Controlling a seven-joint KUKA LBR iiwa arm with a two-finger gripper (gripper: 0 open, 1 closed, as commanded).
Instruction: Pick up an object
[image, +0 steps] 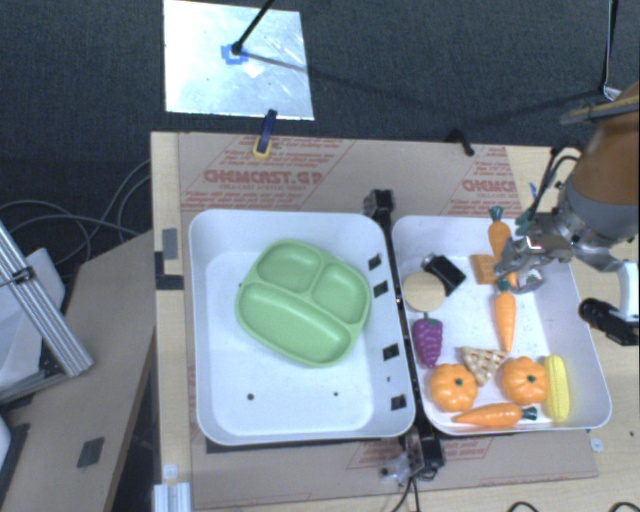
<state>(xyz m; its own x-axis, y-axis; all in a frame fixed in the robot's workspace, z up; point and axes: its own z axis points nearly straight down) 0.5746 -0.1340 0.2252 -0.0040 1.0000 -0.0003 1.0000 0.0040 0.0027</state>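
Left bin (215, 400): holding one green divided plate (303, 301), lying flat near its middle.

Right bin (590, 400): carrying the toy food. Counting from the left: one tan disc (422, 292) and one black block (444, 271) at the far left, one purple grape bunch (427, 340) below them, two pumpkins (452, 385) (524, 379), one cracker wedge (483, 362) sitting between them, three carrots (499, 236) (505, 320) (489, 414), one orange square piece (484, 269), one yellow corn cob (556, 387) touching the right pumpkin.

Gripper (520, 262): hanging over the far right of this bin, just above the middle carrot. Jaw opening and any hold: cannot tell, blurred.
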